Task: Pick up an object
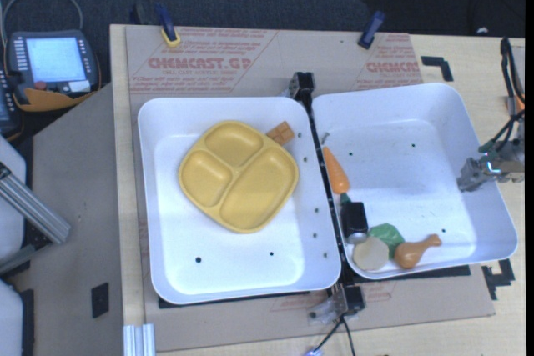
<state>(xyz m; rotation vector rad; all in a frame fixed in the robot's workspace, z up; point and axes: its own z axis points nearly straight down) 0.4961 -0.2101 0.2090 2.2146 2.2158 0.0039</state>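
The gripper sits at the right edge of the frame, just over the right rim of the right bin; it is small and blurred there, so whether it is wide or narrow cannot be told, and nothing shows in its grasp. The loose things lie along the left and lower-left part of that bin. A carrot lies close to the left wall with its long axis running from upper left to lower right, the thinner tip toward the top of the frame. Below it sits a small black block, then a round cream piece touching a green piece, and a tan drumstick whose long axis tilts up to the right, its narrow end pointing right. The left bin holds a yellow divided plate, with a small brown block at its upper right edge. Both bins rest on a brown board printed with red lettering, held by two clamps along its top edge. A pendant with a lit screen lies at the upper left, on the dark floor.
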